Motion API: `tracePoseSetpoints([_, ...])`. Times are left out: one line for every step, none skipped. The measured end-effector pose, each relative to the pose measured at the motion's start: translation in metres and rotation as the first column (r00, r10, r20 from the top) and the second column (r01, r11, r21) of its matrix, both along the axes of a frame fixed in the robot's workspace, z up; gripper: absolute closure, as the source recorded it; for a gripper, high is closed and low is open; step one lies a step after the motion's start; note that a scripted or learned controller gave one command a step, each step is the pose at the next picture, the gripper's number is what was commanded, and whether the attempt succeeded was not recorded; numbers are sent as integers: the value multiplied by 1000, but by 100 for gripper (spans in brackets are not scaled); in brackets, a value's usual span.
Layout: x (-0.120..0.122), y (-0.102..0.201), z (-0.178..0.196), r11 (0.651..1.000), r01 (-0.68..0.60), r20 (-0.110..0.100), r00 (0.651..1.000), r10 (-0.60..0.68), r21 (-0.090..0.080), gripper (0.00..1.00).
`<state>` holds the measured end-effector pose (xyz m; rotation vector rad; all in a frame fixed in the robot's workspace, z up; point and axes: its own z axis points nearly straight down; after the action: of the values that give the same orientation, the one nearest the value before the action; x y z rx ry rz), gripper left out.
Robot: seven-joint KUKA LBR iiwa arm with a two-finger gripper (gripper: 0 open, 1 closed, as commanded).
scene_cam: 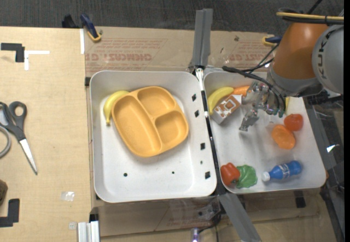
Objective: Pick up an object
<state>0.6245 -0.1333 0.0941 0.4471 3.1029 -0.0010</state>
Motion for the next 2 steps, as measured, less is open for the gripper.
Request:
tracePoseSetpoints([21,34,-1,995,101,-16,995,-101,-2,0])
tracePoseSetpoints([21,28,-3,908,419,-26,907,-420,-16,0])
